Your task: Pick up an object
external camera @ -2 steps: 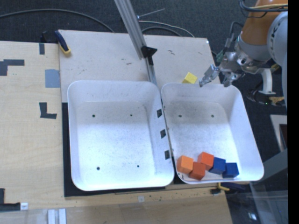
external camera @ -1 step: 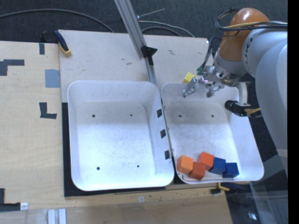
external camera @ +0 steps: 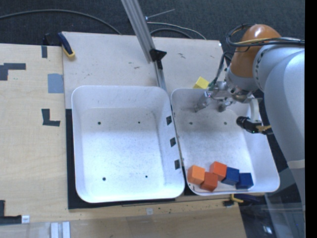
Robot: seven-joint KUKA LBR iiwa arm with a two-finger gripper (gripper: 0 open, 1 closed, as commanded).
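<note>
White plastic makes up the two shallow bins side by side on the bench: the left bin [external camera: 124, 143] and the right bin [external camera: 225, 138], whose rims meet along the middle. The grey arm [external camera: 280, 78] reaches in from the right, its orange band sitting above the wrist, and it carries the gripper [external camera: 214, 101] over the far end of the right bin, well apart from the things it could pick. Whether the gripper is wide or narrow I cannot tell; nothing visibly sits in it. The pickable things cluster in the right bin's near corner, probably pushed there together: orange blocks [external camera: 207, 175] touching one another, with blue blocks [external camera: 237, 177] just beside them on the right. A yellow block [external camera: 201, 83] rests outside, just beyond the right bin's far rim, near the gripper. Judging by this, the pick is not yet done, and the gripper would have to travel toward the near corner
</note>
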